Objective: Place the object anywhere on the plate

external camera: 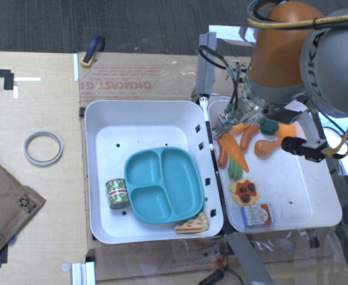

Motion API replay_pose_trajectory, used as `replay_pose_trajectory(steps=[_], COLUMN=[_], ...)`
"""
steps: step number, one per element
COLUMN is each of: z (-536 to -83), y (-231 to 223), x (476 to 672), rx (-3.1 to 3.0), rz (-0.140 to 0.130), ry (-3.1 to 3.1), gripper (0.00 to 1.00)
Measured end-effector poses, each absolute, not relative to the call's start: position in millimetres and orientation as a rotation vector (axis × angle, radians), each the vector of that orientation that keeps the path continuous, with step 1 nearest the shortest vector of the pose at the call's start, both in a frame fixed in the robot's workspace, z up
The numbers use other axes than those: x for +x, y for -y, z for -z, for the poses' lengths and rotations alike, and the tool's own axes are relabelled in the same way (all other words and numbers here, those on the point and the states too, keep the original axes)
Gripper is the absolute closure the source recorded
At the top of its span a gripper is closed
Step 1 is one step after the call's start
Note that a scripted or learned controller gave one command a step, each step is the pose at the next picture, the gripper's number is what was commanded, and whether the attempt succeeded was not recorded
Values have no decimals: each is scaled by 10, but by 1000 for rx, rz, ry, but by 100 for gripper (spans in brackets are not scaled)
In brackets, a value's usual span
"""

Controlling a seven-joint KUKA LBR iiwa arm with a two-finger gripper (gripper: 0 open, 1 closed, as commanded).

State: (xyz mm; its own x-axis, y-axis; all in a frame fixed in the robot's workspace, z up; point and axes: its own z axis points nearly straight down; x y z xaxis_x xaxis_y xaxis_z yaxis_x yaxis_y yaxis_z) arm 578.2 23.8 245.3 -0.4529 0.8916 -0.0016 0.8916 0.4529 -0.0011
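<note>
The teal divided plate (162, 184) lies in the left bin (100, 120), with nothing on it. The gripper (228, 121) hangs over the far left corner of the right bin (304, 186), just above a cluster of toy food. Under it are an orange carrot (233, 150) with a green top, a reddish sausage (222, 154) and an orange sausage (249, 135). The arm's orange band and grey wrist (281, 46) hide the bin's far part. I see nothing clearly held.
A small can (117, 193) and a bread slice (192, 224) lie beside the plate. The right bin also holds a green piece (269, 125), an orange pear (265, 148), a fruit tart (245, 190) and a small carton (257, 215). A tape ring (43, 148) rests on the bench at the left.
</note>
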Motion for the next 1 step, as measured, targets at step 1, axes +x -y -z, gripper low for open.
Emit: replay_pose_trajectory(steps=[1], z=[-2303], y=[-848], x=[5052], rx=[1410], rz=[4], ry=[-2810], gripper=[100])
